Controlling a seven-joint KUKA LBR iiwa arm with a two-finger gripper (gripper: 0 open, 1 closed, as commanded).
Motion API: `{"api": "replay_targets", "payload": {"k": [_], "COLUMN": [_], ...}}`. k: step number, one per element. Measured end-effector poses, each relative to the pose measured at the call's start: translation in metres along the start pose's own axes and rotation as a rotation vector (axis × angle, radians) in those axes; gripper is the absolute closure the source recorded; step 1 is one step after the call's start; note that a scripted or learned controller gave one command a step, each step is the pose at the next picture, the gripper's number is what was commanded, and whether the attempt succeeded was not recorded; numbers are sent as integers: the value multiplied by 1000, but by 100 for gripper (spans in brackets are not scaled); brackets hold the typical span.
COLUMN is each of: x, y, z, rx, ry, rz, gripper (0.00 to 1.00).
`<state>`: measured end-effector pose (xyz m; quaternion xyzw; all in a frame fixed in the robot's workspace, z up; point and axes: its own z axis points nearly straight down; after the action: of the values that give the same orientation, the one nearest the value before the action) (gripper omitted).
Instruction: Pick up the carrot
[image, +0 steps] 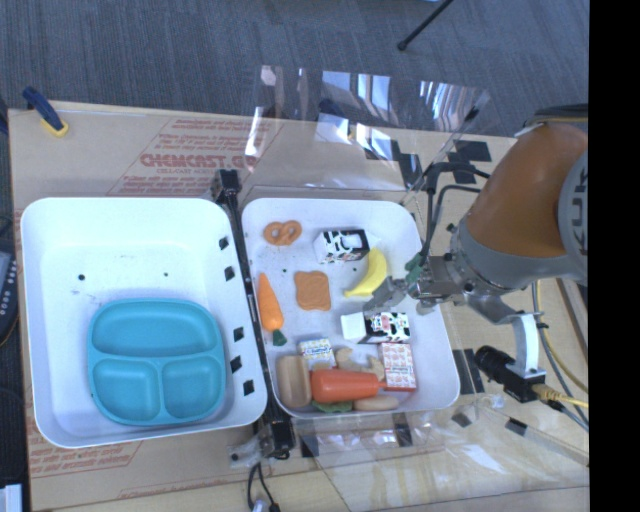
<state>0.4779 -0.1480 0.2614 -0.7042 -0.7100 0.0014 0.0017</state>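
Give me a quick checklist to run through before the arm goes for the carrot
1. Carrot in view, in the right bin by its left wall: ok.
2. Carrot top uncovered, nothing lying on it: ok.
3. Room beside it: bin wall close on its left, toast slice apart on its right: cannot tell if enough.
4. Claw over the carrot: not ok, it is near the banana.
5. Claw open: cannot tell.
6. Claw carrying nothing: cannot tell.
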Motion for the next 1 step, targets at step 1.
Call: {"api": "replay_targets", "payload": {"k": [1], "x": [54], "y": [52], "z": [11], "rx": [0], "ry": [-1], "rz": [45], "gripper": [0]}}
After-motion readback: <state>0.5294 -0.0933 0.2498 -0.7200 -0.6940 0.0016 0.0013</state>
